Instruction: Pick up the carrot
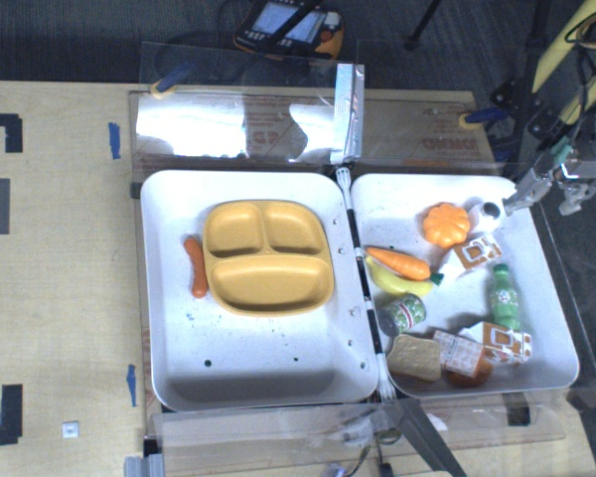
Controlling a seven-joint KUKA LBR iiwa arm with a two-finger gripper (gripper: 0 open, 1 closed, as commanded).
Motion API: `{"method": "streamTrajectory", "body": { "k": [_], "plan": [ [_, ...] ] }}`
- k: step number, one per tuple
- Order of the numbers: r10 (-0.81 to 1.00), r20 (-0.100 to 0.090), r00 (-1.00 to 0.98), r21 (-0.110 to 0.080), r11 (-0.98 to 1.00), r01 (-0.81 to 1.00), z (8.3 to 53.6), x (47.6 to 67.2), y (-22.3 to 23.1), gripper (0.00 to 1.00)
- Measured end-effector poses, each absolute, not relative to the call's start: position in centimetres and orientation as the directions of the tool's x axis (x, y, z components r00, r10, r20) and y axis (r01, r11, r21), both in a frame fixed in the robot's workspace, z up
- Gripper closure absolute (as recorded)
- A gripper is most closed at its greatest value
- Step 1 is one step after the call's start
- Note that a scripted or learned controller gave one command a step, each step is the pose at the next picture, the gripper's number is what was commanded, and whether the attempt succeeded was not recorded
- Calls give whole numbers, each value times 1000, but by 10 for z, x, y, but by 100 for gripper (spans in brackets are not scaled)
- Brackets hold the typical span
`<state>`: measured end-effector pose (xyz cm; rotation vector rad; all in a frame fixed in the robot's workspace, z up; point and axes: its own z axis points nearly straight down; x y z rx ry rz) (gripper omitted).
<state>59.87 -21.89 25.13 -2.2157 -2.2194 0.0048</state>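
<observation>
The carrot [399,262], orange with a green end, lies in the right bin [546,266] near its left wall, resting across a yellow banana [395,280]. My gripper [564,179] sits at the far right of the view, just beyond the right bin's back right corner. It is well apart from the carrot and nothing is seen in it.
Around the carrot lie an orange fruit [446,224], a small carton [477,253], a green bottle [504,296], a green can [407,312], a bread slice [415,357] and a juice box [492,344]. The left bin [169,356] holds a yellow divided plate [268,256] and a sausage [196,266].
</observation>
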Motion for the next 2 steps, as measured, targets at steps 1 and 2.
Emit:
{"method": "streamTrajectory", "body": {
  "k": [1,2],
  "plan": [
    [991,-3,132,6,-132,991,110,643,-184,0],
    [951,1,309,2,-309,951,85,622,-173,0]
  ]
}}
